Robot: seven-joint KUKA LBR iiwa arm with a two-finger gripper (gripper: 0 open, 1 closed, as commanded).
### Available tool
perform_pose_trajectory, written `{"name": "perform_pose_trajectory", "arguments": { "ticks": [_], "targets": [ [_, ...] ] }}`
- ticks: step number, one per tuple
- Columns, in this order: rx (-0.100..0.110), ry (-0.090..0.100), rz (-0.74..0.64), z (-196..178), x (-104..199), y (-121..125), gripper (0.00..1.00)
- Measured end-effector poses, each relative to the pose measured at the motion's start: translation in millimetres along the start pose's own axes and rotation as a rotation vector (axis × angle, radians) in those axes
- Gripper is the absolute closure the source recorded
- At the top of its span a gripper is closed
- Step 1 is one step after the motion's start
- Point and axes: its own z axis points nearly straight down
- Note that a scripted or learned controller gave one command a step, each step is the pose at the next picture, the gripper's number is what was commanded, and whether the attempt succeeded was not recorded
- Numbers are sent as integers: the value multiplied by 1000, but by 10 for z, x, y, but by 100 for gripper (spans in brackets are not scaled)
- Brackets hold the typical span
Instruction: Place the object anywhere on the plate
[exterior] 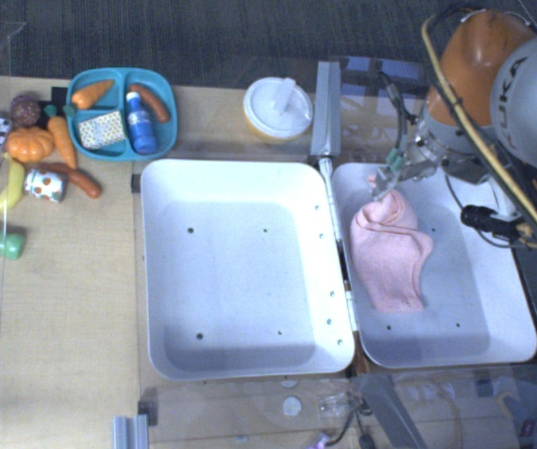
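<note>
Pink cloth in right white bin; left bin white too. Far left: blue divided plate with orange carrot and blue bottle. White-lidded yellow cup. Grey arm, orange band. Bench tan wood.

The arm is rounded grey casing with an orange band above the wrist. Yellow and black cables loop along it. Dark lettering marks the casing. The end effector is small, metallic, greenish-tipped.
</note>
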Motion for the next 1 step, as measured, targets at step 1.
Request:
{"name": "perform_pose_trajectory", "arguments": {
  "ticks": [1],
  "targets": [
    [0,-1,-6,-403,14,15,100]
  ]
}}
